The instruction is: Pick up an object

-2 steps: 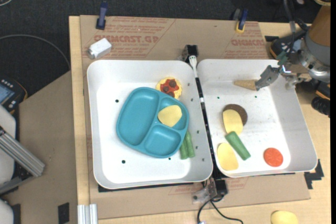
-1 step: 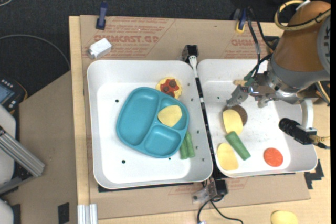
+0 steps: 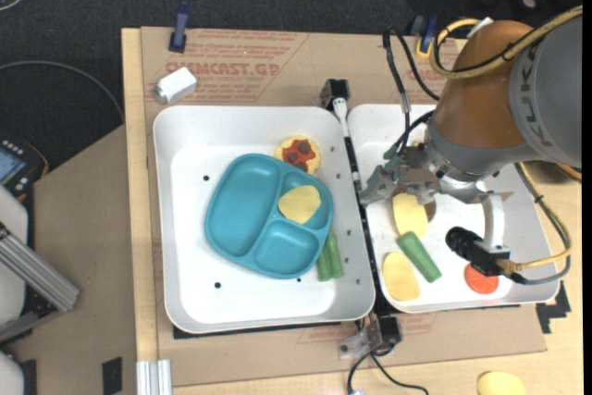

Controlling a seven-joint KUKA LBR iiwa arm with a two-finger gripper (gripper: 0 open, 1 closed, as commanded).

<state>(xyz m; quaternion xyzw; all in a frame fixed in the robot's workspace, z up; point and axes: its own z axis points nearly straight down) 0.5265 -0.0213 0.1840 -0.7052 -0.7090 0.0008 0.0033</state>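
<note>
My gripper (image 3: pixel 400 185) hangs low over the left part of the right bin (image 3: pixel 462 301), under the orange band of the arm. Just below it lies a pale yellow piece (image 3: pixel 410 216). A green stick (image 3: pixel 419 256) and a second yellow piece (image 3: pixel 400 277) lie nearer the bin's front, and a red-orange piece (image 3: pixel 481 277) sits to their right. I see nothing held in the gripper. The arm hides the back of this bin.
The left bin (image 3: pixel 185 162) holds a teal divided plate (image 3: pixel 242 217) with a yellow slice (image 3: pixel 301 203) on it. A small pizza-like toy (image 3: pixel 298 154) lies behind the plate, and a green piece (image 3: pixel 328 257) lies at its front right. A black cable plug (image 3: pixel 462 243) hangs by the arm.
</note>
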